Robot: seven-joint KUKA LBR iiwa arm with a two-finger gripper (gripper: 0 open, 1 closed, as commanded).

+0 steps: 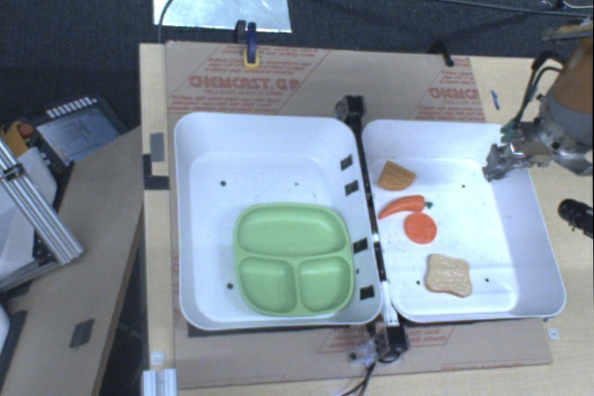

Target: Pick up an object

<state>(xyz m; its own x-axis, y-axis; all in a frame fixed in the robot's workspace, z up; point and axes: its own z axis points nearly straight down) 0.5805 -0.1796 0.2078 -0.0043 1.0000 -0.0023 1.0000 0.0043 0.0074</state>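
Smooth glossy white plastic bins (269, 148), matt green plastic tray (293, 257), rough-looking tan toast piece (449, 274)

Right bin (529, 227): its right half lies open floor (food pieces (419, 218) cluster left); green tray (294, 257) crowds the left bin (200, 199).

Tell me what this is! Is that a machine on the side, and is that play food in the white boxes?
Yes, that is a robot arm. It reaches in from the right, and its gripper, a little claw, is over the far right edge of the right bin. It holds nothing yet. The picture comes from one camera up high, looking down at a slant. In the right bin lie what look like toy foods: an orange wedge, a red pepper, a red round slice and a tan piece like toast. In the left bin sits a green plate with three sections. The robot's job is to pick something up.
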